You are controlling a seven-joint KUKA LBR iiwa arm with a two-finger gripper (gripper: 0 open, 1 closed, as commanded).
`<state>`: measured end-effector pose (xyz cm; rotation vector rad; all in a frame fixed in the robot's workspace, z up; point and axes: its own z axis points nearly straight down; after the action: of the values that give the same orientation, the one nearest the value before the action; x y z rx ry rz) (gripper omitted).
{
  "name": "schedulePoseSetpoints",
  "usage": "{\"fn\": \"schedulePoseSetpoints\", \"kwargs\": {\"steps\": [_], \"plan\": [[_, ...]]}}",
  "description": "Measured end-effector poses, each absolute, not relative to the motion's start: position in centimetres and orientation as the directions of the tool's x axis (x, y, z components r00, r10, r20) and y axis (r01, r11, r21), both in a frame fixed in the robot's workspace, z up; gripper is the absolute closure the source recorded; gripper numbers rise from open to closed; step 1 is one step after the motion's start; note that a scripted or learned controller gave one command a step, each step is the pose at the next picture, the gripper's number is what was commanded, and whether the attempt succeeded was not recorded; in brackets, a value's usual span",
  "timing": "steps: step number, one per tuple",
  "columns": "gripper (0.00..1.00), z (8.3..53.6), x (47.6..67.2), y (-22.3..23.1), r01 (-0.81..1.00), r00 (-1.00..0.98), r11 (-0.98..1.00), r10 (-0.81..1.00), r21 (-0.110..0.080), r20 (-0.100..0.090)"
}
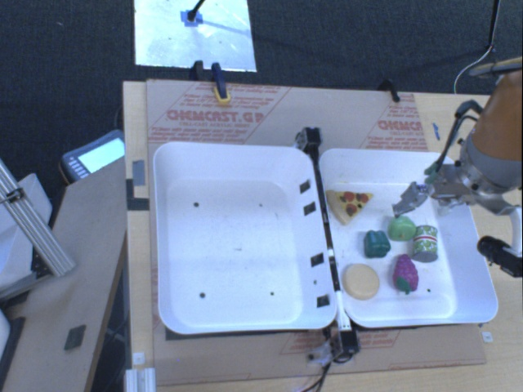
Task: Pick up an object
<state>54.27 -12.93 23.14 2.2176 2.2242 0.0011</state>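
The right bin holds a pizza slice, a light green round piece, a dark green pepper-like piece, a small can, a purple piece and a tan round cookie. My gripper reaches in from the right and hangs just above and left of the light green piece, close to its top. Nothing shows between its fingers.
The left bin stands beside the right one, with black clips along the shared divider. A clamp sits at the board's far edge. A tablet and a metal rail lie at the left.
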Motion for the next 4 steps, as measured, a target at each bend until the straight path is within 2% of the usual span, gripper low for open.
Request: {"fn": "schedulePoseSetpoints", "kwargs": {"steps": [1, 2, 3, 4], "plan": [[0.0, 29.9, 53.6, -2.5, 1.0, -0.016, 0.016, 1.0, 0.009, 0.003], [1.0, 30.7, 53.6, -3.2, 1.0, -0.007, 0.007, 1.0, 0.006, 0.0], [1.0, 45.5, 52.7, -1.2, 1.0, -0.008, 0.008, 1.0, 0.02, 0.001], [1.0, 54.1, 48.5, -0.3, 1.0, -0.006, 0.006, 1.0, 0.014, 0.002]]}}
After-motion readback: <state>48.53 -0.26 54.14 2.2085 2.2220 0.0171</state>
